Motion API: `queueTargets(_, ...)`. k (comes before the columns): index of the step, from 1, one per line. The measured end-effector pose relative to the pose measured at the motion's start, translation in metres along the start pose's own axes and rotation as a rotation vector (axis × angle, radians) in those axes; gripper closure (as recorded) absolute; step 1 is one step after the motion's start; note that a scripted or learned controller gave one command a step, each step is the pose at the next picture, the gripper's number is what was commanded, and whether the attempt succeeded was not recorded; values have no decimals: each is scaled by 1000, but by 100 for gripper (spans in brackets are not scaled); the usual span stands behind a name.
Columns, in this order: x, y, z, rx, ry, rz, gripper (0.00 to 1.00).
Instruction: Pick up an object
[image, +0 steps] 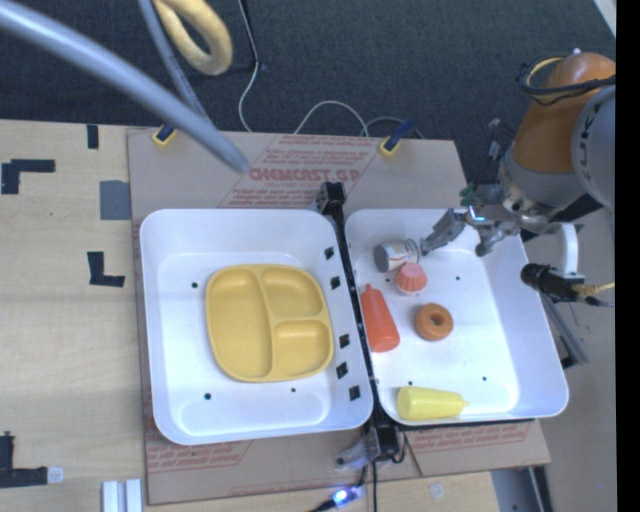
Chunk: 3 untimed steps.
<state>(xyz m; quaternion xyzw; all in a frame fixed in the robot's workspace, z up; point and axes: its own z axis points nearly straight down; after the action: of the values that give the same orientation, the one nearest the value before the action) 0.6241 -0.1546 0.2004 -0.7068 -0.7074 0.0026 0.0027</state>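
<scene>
Two shallow white bins sit side by side on a cardboard sheet (300, 170) printed with red lettering, which lies on the wooden bench (60, 320). The left bin (175, 400) holds a yellow divided plate (268, 322) with three compartments, lying flat near the bin's middle. The right bin (520, 370) holds the small items.

The arm (565, 110) reaches in from the right, its orange band high at the upper right corner and its grey wrist bent down and leftward over the right bin's upper edge. The gripper (440, 235) slants down to the left, its tip just beside a small grey and white can; whether its fingers are apart or together cannot be told.

An orange carrot-like piece (379, 318) lies against the divider between the bins, its long axis running up and down the view, narrower end toward the top. A yellow lemon-shaped piece (429, 403) lies at the bin's lower edge, long axis left to right, its tapered end pointing right. The can (396, 254) lies on its side, long axis roughly left to right, dark end facing left. A brown doughnut (434, 322) lies flat near the bin's middle. A pink, strawberry-like piece (411, 279) sits touching the can from below.
</scene>
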Motion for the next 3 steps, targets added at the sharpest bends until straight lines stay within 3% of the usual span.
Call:
queueTargets(2, -4, 1, 117, -4, -1, -1, 0)
queueTargets(3, -4, 3, 102, -9, -1, -2, 100)
